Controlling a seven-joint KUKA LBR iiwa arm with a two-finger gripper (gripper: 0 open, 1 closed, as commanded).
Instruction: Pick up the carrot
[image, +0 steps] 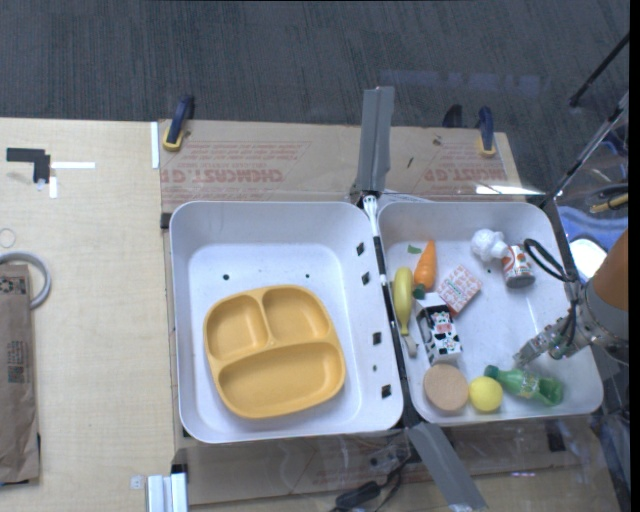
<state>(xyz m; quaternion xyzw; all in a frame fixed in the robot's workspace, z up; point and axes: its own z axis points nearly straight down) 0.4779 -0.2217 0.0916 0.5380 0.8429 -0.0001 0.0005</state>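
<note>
The carrot is small and orange with a green top. It lies near the back left of the right bin, just right of a yellow banana. My gripper hangs low over the right bin's front right part, above a green bottle. It is well to the right of the carrot and nearer the front, with nothing visibly held.
Around the carrot lie a pink checkered packet, a black-and-white carton, a tan disc, a lemon, a white lump and a small can. The left bin holds a yellow divided plate.
</note>
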